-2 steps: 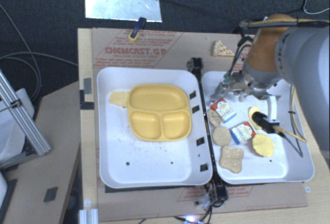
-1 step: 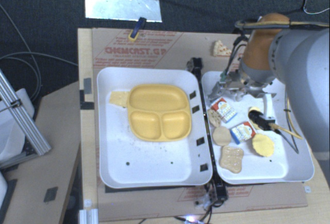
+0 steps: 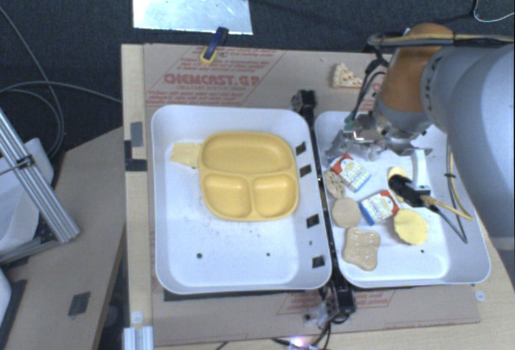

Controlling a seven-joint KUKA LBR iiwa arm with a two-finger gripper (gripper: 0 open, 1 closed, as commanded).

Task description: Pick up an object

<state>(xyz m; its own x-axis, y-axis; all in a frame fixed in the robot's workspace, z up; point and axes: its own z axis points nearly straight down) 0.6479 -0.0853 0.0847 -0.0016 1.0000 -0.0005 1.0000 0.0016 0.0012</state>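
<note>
1. Over the far left part of the right bin (image 3: 452, 261) hangs the gripper (image 3: 364, 139), at the end of the grey arm (image 3: 475, 123), which comes in from the right with its orange band (image 3: 406, 79) above the wrist.
2. From this slanted view I cannot tell if the gripper is wide or narrow, nor if it has anything in it.
3. The things to pick up all lie in the right bin. A red and white carton (image 3: 350, 173) lies just in front of the gripper, very near to it; I cannot tell if they touch.
4. A blue and white carton (image 3: 378, 206) lies tilted near the middle of the bin, and a round beige biscuit (image 3: 347, 212) lies beside it on the left.
5. A toast-shaped piece (image 3: 361, 248) lies close to the near wall, just below the biscuit, and a yellow round slice (image 3: 411, 227) lies to its right.
6. The left bin (image 3: 241, 256) holds a yellow tray (image 3: 245, 175) with three compartments. A pale yellow flat square (image 3: 185, 154) lies at the tray's far left corner, partly under it.
7. Both bins rest on a cardboard sheet (image 3: 265, 71). On this sheet, behind the right bin, lies a small wedge-shaped piece (image 3: 348, 76), and at its far edge lies a blue and yellow thing (image 3: 213, 44).
</note>
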